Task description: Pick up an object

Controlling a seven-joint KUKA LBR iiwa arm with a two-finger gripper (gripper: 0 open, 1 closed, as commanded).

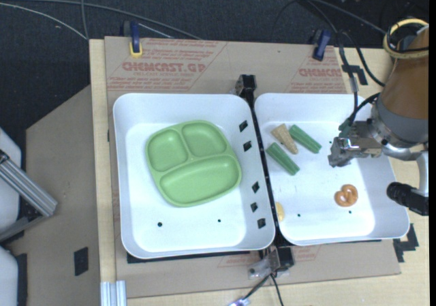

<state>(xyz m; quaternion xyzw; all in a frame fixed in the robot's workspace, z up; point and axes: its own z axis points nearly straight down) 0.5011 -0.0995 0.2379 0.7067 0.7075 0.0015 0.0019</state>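
Note:
In the right bin lie two green sticks: one near the divider, another farther back. A tan wedge-shaped piece rests between them. An orange pretzel-like piece lies toward the bin's right front. A small yellow bit sits at the divider's edge. My gripper hangs over the right bin's middle right, above and to the left of the pretzel piece, with nothing seen between its fingers.
The left bin holds a green divided plate. A black clip rail runs between the bins. Cables trail over the dark floor behind the bench, and blue clamps hold its back edge.

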